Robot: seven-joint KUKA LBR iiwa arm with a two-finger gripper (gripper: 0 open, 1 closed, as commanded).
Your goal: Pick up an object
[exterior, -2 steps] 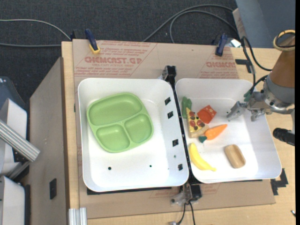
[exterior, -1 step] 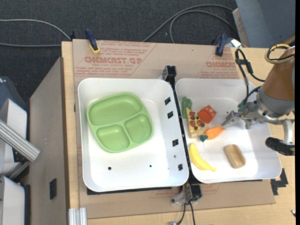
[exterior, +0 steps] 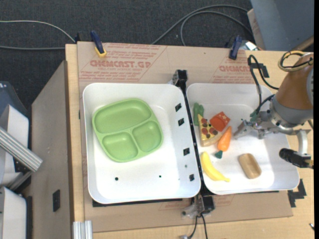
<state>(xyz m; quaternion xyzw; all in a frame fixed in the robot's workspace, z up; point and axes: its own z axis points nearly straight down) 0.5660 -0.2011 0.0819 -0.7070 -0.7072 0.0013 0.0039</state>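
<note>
The right bin (exterior: 279,180) holds several toy foods. A pizza slice (exterior: 206,130) lies near its left wall, with a red-orange block (exterior: 220,119) beside it and an orange carrot (exterior: 225,140) just below. A yellow banana (exterior: 213,168) lies at the front left, and a brown bread roll (exterior: 249,165) sits at the front middle. A green piece (exterior: 199,108) lies near the divider. My gripper (exterior: 245,128) hangs low over the bin's middle, just right of the carrot and the block, with nothing seen in it.
The left bin (exterior: 94,183) carries a green divided plate (exterior: 127,130). A black divider with clips (exterior: 184,133) runs between the bins. Cables (exterior: 256,76) trail over the right bin's back edge, and clamps (exterior: 98,45) hold the cardboard base.
</note>
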